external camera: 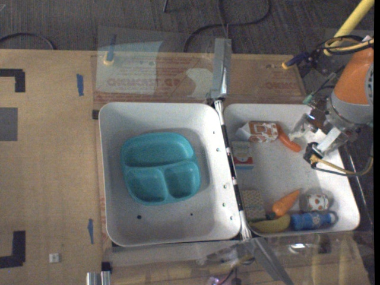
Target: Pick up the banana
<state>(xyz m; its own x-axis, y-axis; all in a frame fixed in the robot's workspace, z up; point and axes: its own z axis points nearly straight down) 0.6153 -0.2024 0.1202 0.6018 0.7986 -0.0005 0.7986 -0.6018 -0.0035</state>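
The cardboard-topped desk (47, 159) carries two white bins. The left bin (113, 119) holds a teal divided plate (159, 168). The right bin (270, 111) holds all the small goods. The grey arm with its orange band (355, 82) reaches over the right bin's far right part, and the pincer (313, 123) hangs there with nothing visibly in it. Whether it is open or closed I cannot tell, since its tip is a pale blur against the white bin.

The banana (272, 223) lies well apart from the pincer, flat along the bin's near wall by the near-left corner. Its right end touches or nearly touches a blue bottle (312, 220). An orange carrot (286, 202) lies just above it, and a tan waffle-like square (252, 202) sits by its left end.

The banana looks like a small toy, so it is probably light and stiff, with a smooth, curved skin that may slip out of a shallow pinch. The best hold seems to be across its narrow width at mid-length, away from the tapered ends. The near wall leaves little room on that side, and the carrot crowds the other.

Several things are hard to make out:
- The banana's near edge merges with the wall's shadow, so I cannot say whether they touch.
- A round white thing with orange spots (319, 202) is too blurred to name.
- The print on a small carton (263, 131) and on a smaller box (242, 154) is unreadable.
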